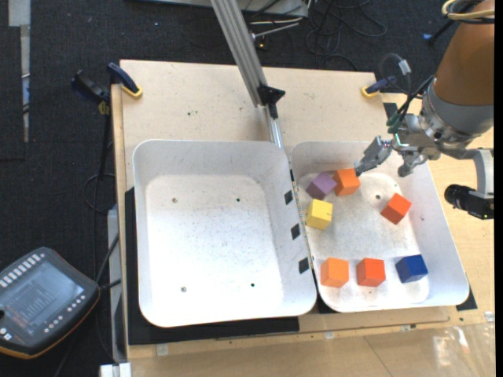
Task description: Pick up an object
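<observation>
You see the gripper [391,157] hanging over the back of the right bin [448,246], its two fingers spread apart with nothing between them. One finger [369,160] points down toward the orange cube [346,181] near the bin's back left, just short of touching it. A purple cube [321,185] sits against that orange one, and a yellow cube [319,214] lies just in front. Another orange cube [396,208] rests near the middle. Along the front edge you find an orange [335,272], a red-orange [371,272] and a blue cube [411,269] in a row. The left bin [157,210] lies beside it.
</observation>
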`<action>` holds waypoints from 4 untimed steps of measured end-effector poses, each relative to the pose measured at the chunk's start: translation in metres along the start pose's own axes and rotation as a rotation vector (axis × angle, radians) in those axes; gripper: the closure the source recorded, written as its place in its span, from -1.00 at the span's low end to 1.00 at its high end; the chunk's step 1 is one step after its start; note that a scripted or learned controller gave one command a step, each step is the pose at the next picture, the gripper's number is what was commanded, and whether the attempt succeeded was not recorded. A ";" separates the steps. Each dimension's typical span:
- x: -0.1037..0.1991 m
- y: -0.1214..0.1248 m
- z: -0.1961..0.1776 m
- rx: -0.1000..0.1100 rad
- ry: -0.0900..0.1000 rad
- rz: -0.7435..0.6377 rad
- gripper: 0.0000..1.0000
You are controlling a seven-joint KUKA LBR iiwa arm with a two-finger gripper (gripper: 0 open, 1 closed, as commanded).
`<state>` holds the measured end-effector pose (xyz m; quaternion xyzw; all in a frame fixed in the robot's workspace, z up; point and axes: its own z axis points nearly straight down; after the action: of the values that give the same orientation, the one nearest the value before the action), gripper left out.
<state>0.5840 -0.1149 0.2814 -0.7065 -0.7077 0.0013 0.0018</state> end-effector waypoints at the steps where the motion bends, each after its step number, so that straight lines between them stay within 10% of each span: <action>1: 0.000 0.001 -0.002 -0.004 -0.001 0.001 -1.00; 4: 0.004 0.001 0.159 -0.009 0.004 0.003 -1.00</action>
<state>0.5844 -0.1110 0.1227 -0.7076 -0.7066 -0.0033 -0.0002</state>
